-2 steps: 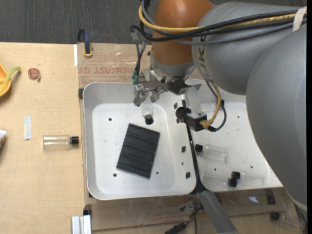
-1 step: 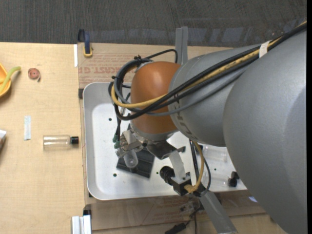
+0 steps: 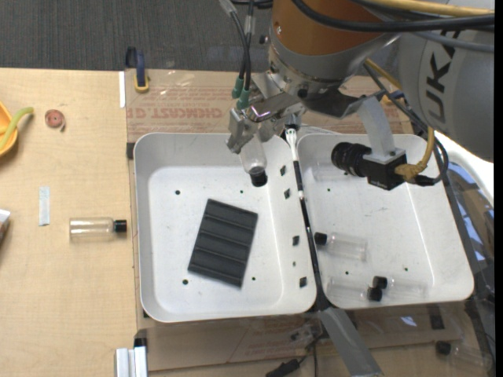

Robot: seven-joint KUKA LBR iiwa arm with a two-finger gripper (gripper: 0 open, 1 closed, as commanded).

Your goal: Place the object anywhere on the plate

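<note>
One clear bottle seems clamped in the end effector above the ridged plate.

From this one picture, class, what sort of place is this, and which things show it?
Probably a robotics lab test bench: a grey and orange robot arm reaches over two shallow white bins, with clear vials and a dark ridged plate as practice props.
</note>
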